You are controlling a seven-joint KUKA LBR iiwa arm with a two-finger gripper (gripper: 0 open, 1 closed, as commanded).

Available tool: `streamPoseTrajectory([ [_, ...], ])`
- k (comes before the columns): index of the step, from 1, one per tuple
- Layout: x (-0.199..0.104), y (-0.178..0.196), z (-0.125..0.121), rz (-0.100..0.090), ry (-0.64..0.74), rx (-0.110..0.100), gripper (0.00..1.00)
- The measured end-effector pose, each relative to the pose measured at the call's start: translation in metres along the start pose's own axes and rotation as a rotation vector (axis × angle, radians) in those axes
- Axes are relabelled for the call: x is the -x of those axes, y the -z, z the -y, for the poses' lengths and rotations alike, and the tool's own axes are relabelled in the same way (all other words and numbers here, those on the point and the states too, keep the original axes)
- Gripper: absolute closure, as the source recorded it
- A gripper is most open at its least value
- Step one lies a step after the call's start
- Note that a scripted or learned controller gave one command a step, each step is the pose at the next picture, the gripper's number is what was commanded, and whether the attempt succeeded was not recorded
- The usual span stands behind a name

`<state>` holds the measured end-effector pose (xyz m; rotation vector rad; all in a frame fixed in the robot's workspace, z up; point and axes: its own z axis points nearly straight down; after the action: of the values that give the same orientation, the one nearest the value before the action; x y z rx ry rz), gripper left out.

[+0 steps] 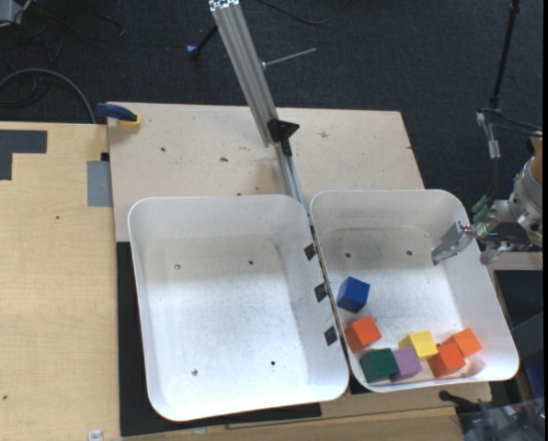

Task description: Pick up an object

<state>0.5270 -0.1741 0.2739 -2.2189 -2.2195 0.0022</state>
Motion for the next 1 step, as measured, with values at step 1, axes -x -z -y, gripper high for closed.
streamPoseTrajectory([
  [1, -0.0397, 0.0222, 0.0256, -0.002, 0.004, 0.000, 0.00],
])
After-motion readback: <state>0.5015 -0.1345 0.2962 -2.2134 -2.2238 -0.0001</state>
